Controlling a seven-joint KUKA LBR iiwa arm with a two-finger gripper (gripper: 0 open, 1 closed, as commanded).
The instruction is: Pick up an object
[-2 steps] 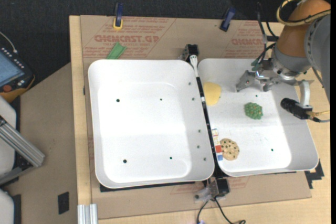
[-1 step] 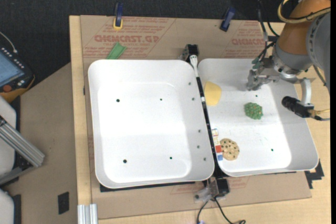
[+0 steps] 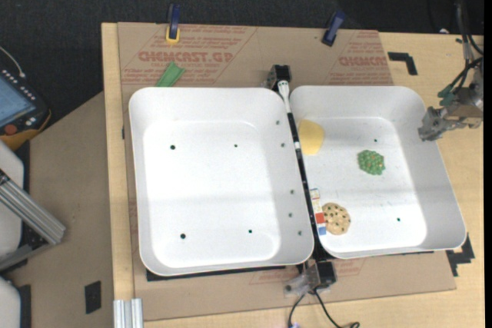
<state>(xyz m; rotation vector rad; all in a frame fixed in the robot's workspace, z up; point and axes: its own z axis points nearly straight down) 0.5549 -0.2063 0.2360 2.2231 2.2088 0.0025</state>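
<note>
In the right bin point(image 3: 430, 188) I see three small objects that I could pick. The green knobbly object point(image 3: 371, 162) lies a little right of the middle of this bin, alone on the white floor. The pale yellow piece point(image 3: 310, 137) lies at the left wall of the same bin, touching or almost touching the black divider point(image 3: 296, 146) between the two bins. The round cookie-like object point(image 3: 336, 218), brown with dark spots, lies near the front left corner of the right bin, and just beside it on its left there is a small red and blue thing point(image 3: 320, 220) against the wall; I cannot tell what it is.

The gripper point(image 3: 435, 124) is at the far right edge of the right bin, over its rim, well apart from all three objects. I see nothing between its fingers, but it is small and blurred from here, so I cannot tell if it is spread or closed.

The left bin point(image 3: 146, 188) stands beside the right one. Both bins rest on a brown cardboard sheet point(image 3: 231, 50) with red printed letters, fixed at the far side by two blue clamps point(image 3: 174, 21). A green strip point(image 3: 169, 74) lies on the cardboard behind the left bin.
</note>
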